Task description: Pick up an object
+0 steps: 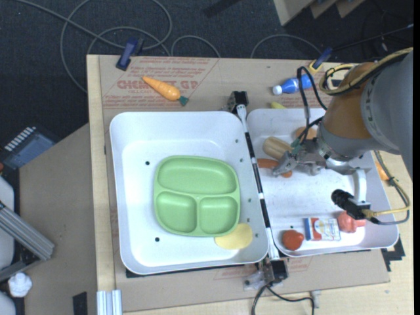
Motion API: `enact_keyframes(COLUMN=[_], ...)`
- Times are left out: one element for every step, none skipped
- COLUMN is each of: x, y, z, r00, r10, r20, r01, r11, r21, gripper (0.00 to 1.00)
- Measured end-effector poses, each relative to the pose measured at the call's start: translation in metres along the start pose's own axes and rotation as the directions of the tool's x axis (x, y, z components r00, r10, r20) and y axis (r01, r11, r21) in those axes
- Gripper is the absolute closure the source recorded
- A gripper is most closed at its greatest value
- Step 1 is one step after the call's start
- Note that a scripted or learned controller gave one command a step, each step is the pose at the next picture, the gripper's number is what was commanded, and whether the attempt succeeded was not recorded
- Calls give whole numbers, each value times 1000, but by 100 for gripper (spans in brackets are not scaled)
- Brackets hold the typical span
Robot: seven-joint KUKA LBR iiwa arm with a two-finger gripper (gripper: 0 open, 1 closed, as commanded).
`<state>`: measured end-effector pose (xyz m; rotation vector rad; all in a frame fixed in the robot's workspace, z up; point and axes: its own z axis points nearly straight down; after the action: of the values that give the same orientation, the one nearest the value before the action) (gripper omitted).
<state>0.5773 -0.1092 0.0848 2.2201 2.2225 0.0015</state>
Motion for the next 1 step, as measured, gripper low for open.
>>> enact_keyframes(x=[-24], y=[83], z=[5], r00=[1000], r10=[6], r20=[-4], r01=[-6], r11=[1000], r21=[30], gripper=[0])
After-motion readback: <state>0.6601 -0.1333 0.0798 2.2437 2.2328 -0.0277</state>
